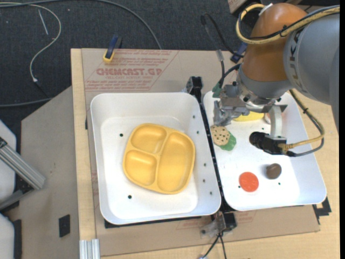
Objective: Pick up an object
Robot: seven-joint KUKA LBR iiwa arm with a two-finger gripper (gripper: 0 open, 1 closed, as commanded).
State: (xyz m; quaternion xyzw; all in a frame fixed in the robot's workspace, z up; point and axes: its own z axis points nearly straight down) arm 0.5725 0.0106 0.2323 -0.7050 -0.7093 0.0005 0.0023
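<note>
We see the arm reaching in over the right bin, its gripper low at that bin's left edge. Whether its fingers are wide or narrow, we cannot tell. Just below it lies a tan spotted cookie touching a green piece. Further down sit a red disc and a brown lump. The left bin holds a yellow divided plate.

Yellow tray fills left bin middle, open floor in right bin around 4 small items
</note>
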